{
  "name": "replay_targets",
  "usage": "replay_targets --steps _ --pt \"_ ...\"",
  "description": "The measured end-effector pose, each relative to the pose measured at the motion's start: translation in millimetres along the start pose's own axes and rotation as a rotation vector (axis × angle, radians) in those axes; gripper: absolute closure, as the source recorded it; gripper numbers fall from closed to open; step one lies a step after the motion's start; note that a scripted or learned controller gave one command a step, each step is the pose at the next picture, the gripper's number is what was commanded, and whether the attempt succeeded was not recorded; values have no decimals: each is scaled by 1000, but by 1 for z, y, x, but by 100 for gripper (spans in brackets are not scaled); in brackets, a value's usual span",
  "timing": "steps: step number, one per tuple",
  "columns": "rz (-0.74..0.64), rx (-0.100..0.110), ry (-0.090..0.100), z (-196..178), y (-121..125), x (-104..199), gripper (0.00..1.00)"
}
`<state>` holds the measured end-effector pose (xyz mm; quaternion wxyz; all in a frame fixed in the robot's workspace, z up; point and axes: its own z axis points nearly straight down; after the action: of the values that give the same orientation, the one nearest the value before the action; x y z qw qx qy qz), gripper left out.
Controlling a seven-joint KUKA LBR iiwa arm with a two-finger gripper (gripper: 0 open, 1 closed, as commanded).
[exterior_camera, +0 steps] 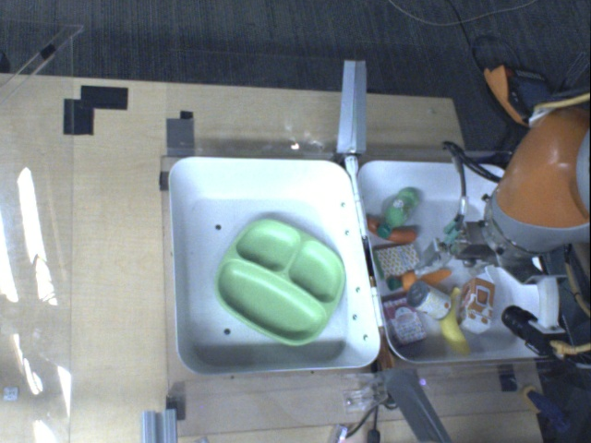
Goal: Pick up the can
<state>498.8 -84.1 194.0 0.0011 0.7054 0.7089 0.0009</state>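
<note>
The can (pixel 419 295) looks like a small cylinder with a grey round end, and it lies among clutter in the right bin (pixel 427 175), just left of a yellow banana (pixel 452 329). My gripper (pixel 459 236) hangs over the middle of the right bin, up and to the right of the can and apart from it. The grey arm with its orange band (pixel 552 178) reaches in from the right and hides the bin's right side.
Around the can lie an orange carrot (pixel 434 275), a patterned packet (pixel 395 260), a dark red pack (pixel 407 322) and a white carton (pixel 477 305). A green bottle (pixel 399 207) sits at the back. The left bin (pixel 189 247) holds a green divided plate (pixel 281 278).
</note>
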Motion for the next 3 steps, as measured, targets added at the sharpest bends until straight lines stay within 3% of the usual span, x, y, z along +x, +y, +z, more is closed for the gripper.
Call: replay_targets --steps 1,2,3 --pt "184 -9 0 105 -7 -42 0" --pt "181 -17 0 93 -4 -41 100" --pt "181 -16 1 93 -5 -41 0"
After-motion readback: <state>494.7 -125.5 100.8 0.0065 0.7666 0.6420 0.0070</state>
